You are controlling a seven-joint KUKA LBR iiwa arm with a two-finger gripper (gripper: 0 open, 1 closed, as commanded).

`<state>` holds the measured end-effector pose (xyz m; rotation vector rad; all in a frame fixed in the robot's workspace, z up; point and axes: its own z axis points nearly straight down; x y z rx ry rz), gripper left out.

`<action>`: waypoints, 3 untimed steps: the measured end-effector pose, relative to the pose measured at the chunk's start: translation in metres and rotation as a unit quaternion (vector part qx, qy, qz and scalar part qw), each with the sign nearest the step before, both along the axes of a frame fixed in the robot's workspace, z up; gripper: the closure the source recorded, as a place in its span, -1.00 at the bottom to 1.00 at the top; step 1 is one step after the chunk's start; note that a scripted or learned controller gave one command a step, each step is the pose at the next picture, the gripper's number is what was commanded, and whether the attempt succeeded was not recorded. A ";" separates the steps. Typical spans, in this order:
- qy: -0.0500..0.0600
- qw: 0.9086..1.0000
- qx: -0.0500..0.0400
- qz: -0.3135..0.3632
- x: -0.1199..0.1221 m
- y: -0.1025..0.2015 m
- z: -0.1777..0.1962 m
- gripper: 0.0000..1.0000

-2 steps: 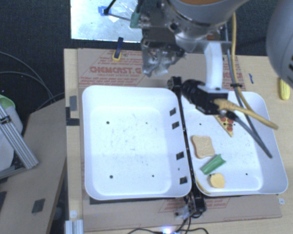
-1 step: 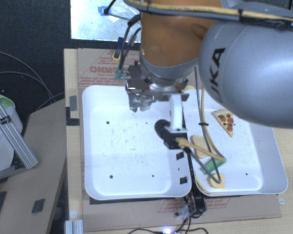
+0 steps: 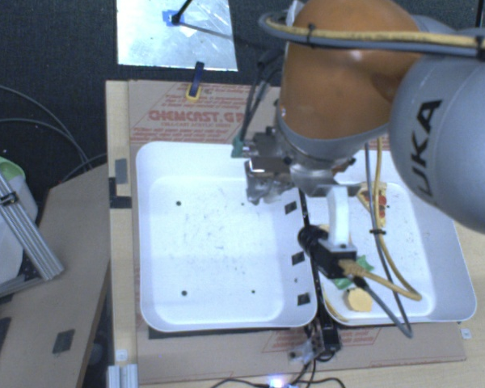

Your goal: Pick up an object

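Nearest the camera, at the right bin's [image 3: 461, 297] front edge, a small round tan piece [image 3: 358, 300] lies flat with no clear long axis, just beside a green scrap [image 3: 362, 263]. Farther back the gripper [image 3: 263, 186] hangs over the left bin's [image 3: 158, 217] rear right part; whether it is apart or together cannot be told. Beyond lies a cardboard sheet [image 3: 178, 115].

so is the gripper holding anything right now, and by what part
Cannot be told. The gripper hangs over the upper right part of the left bin, and nothing shows beneath it there, but the arm's wrist hides most of it.
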<state>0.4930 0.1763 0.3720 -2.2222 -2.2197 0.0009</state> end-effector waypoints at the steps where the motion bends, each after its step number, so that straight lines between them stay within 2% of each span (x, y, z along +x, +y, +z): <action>1: -0.005 1.000 0.001 -0.002 -0.006 -0.065 0.059 1.00; 2: 0.001 1.000 0.000 0.005 -0.007 0.005 -0.001 1.00; 3: -0.006 1.000 0.000 -0.003 -0.005 -0.091 0.070 1.00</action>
